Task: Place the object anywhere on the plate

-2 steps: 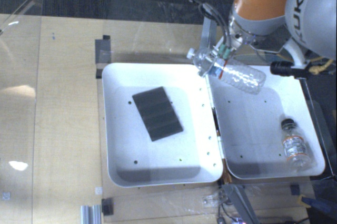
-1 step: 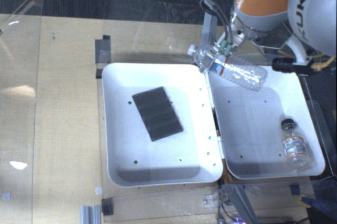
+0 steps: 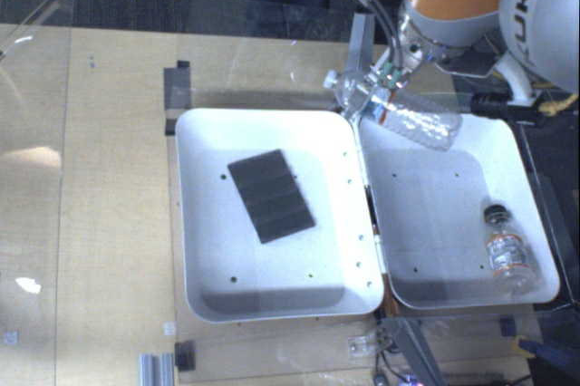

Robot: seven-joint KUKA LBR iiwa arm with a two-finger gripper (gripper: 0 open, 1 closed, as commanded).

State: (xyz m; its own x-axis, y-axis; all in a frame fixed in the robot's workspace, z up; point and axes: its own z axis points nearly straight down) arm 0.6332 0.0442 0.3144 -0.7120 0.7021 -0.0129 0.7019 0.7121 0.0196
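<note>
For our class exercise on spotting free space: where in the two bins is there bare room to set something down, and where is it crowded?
Left bin: the dark plate sits mid-floor; bare white floor surrounds it, widest along the near wall. Right bin: the middle and near-left floor is bare. A small bottle fills the near-right corner. The far-left corner is crowded by the hand and a clear bottle.

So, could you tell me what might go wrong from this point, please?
1. The clear bottle hangs tilted at the gripper, over the right bin's top-left corner; the grip is unclear, so it could slip.
2. The dark plate is small within the left bin; a release could miss it.
3. Carried low, the bottle might clip the rims between the bins.
</note>
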